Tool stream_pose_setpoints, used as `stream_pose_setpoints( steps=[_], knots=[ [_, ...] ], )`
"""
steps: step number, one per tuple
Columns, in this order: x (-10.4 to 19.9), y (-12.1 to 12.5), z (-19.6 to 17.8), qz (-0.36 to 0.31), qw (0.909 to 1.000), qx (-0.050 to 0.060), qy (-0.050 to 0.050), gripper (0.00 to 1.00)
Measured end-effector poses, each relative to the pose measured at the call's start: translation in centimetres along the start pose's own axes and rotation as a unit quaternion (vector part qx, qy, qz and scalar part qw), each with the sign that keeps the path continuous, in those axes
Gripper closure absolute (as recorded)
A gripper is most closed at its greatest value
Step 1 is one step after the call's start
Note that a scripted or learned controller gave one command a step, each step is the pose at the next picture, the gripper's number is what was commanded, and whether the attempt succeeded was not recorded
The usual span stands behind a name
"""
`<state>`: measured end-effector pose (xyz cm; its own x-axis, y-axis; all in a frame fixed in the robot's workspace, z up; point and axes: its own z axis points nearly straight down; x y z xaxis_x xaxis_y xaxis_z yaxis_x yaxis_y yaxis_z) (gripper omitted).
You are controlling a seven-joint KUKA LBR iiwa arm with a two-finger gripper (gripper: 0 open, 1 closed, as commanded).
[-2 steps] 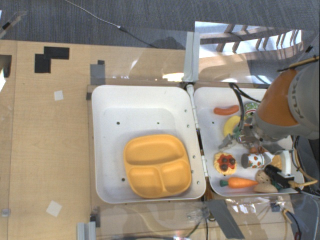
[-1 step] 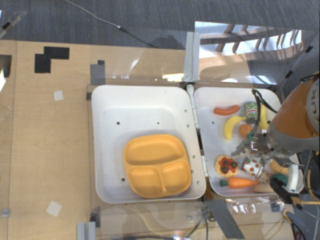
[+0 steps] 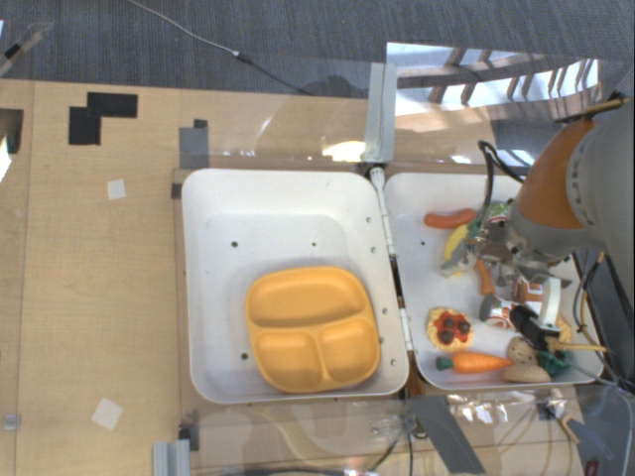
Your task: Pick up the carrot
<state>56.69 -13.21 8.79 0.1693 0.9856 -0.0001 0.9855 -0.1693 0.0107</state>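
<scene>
The carrot (image 3: 478,363) lies untouched at the right bin's (image 3: 417,266) front; the tool (image 3: 493,278) hovers nearby, grip state unclear.

The grey arm (image 3: 595,181) enters from three o'clock, orange band above the wrist, its gripper (image 3: 499,284) pointing toward seven o'clock.

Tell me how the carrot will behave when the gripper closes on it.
The carrot looks like a smooth, tapered toy, so it probably stays stiff but may slip from the fingers. Lying on its side in the right bin, it could roll if nudged.
</scene>
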Motion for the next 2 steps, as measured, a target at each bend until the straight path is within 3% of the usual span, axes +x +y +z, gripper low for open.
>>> stream_pose_setpoints(
  steps=[1,2],
  knots=[
    [0.2,0.3,-1.3,-0.005,1.0000,-0.004,0.000,1.00],
    [2.3,-1.0,-0.2,0.148,0.9890,-0.002,0.000,1.00]
  ],
)
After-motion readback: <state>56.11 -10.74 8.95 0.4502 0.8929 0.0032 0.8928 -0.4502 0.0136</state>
